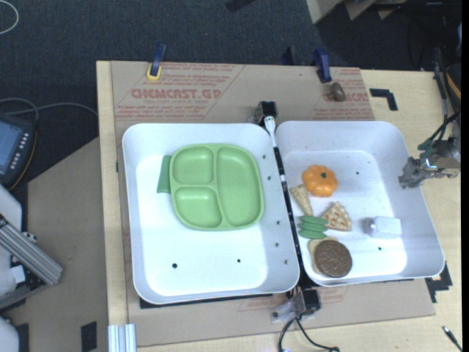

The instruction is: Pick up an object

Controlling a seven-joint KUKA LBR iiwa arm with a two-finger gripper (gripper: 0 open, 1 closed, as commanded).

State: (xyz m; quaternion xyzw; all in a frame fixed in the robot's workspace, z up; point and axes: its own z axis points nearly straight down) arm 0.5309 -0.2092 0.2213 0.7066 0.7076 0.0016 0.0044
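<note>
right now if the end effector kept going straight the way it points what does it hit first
The end effector sits at the right bin's right rim, pointing left across it. Going straight on, it would likely cross bare bin floor and meet the orange pumpkin first, though its height above the bin is unclear.

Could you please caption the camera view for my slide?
Gripper at the right bin's edge; pumpkin, cookie inside; green tray in left bin.

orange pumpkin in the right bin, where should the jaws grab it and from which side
Grip the orange pumpkin across its round body, coming straight down from above. It sits with its stem up and bare bin floor on its upper and right sides, so the jaws have room there. The pale wedge lies close at its lower left, so avoid closing along that diagonal. The gripper sits at the right bin edge.
</note>
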